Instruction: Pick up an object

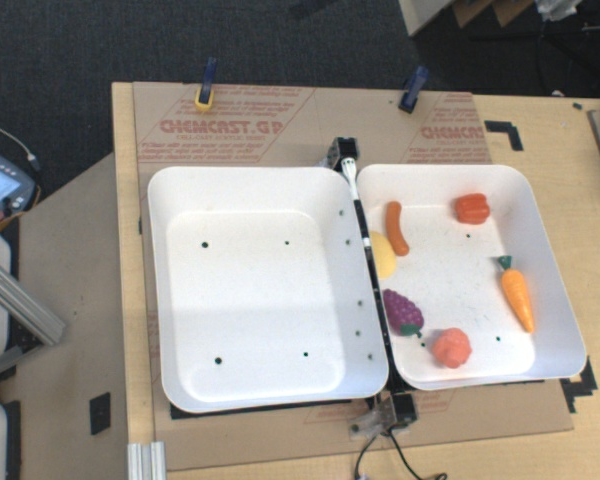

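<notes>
A dark carpeted floor (130,18) surrounded the wooden bench (80,268). A brown cardboard sheet (280,118) printed with red lettering covered the benchtop, held at its far edge by two blue clamps (208,83). An aluminium rail (20,303) slanted at the left.

The shallow white left bin (250,288) lies open from above. In the shallow white right bin (450,268) the middle floor is free. An orange plastic sausage (396,228), a yellow toy fruit (382,255) and a purple grape cluster (403,312) crowd the shared wall.
</notes>
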Controlling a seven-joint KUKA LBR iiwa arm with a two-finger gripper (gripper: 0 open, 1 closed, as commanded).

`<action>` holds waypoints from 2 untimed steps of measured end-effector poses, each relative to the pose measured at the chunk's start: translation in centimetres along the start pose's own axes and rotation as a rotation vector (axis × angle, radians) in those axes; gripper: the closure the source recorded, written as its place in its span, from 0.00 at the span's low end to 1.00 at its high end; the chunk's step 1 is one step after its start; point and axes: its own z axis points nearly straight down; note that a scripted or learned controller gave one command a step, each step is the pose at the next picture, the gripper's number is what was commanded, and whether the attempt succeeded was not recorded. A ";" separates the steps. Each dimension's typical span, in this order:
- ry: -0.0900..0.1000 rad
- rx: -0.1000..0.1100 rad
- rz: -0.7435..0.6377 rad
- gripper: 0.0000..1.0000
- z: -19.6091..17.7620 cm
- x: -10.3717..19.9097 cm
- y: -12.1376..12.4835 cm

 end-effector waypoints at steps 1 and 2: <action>-0.003 -0.005 -0.001 1.00 -1.1 0.0 0.1; -0.006 -0.011 -0.001 1.00 -2.2 0.0 0.2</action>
